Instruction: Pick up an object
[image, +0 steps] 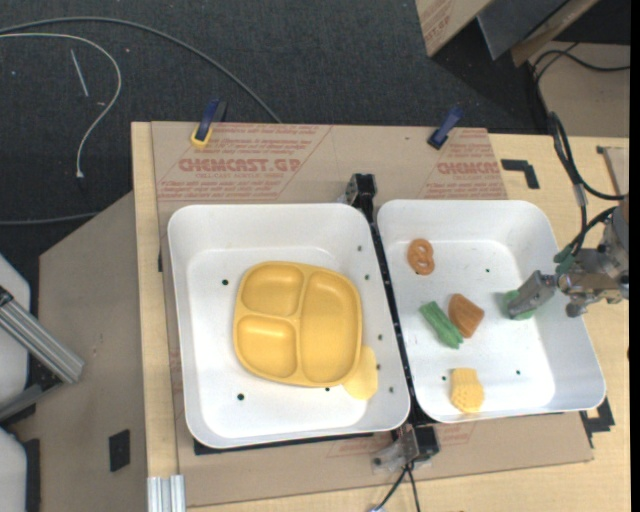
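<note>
The right bin (530, 225) holds an orange pretzel-shaped piece (421, 256) near its back left. A green stick (440, 325) lies in the middle, touching a brown-orange block (466, 314). A yellow ridged piece (465, 389) sits near the front rim. My gripper (547, 302) hangs over the right side of this bin, right of the brown-orange block and apart from it. It is open, with one grey-green finger (522, 300) reaching left and nothing between the fingers.
The left bin (190, 240) holds a large yellow divided plate (297, 322), with a small pale yellow piece (362, 377) at its front right corner. A black clamp (361, 187) sits between the bins at the back. Cables run along the right edge.
</note>
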